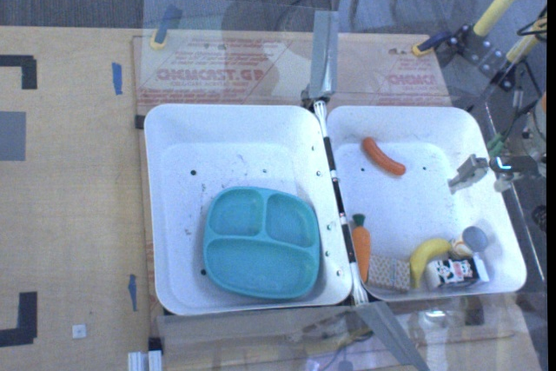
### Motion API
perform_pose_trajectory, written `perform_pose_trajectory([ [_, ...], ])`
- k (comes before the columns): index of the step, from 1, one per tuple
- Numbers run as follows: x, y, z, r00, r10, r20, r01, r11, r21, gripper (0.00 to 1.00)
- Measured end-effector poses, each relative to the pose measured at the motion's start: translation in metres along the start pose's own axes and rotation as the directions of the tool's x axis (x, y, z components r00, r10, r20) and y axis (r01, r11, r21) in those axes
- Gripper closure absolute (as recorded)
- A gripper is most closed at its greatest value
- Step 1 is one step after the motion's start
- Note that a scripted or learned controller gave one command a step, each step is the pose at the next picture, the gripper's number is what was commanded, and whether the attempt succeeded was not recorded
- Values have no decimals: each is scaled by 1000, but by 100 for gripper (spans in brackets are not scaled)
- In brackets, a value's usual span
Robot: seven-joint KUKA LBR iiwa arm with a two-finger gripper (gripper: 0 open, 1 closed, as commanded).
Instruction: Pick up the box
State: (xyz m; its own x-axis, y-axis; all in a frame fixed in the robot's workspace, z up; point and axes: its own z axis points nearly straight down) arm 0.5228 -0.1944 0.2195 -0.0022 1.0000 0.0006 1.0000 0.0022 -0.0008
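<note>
The box (457, 272) is a small white carton with dark print. It lies in the front right corner of the right bin (408, 122), touching the banana (429, 256). My gripper (471, 173) reaches in over the bin's right rim, well behind the box and apart from it. Nothing shows in its grasp.
The right bin also holds a sausage (383, 156) at the back, a carrot (360, 244) along the left wall, a tan speckled block (391, 273) and a small grey cup (474, 237) just behind the box. A teal divided plate (261, 243) lies in the left bin (174, 187).
</note>
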Motion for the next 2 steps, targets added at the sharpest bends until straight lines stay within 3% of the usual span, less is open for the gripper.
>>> perform_pose_trajectory([
  [1, -8, -4, 5, 994, 111, -1, -110, 994, 1, 0],
  [2, 8, 51, 132, 1000, 30, 3, -30, 1000, -9, 0],
])
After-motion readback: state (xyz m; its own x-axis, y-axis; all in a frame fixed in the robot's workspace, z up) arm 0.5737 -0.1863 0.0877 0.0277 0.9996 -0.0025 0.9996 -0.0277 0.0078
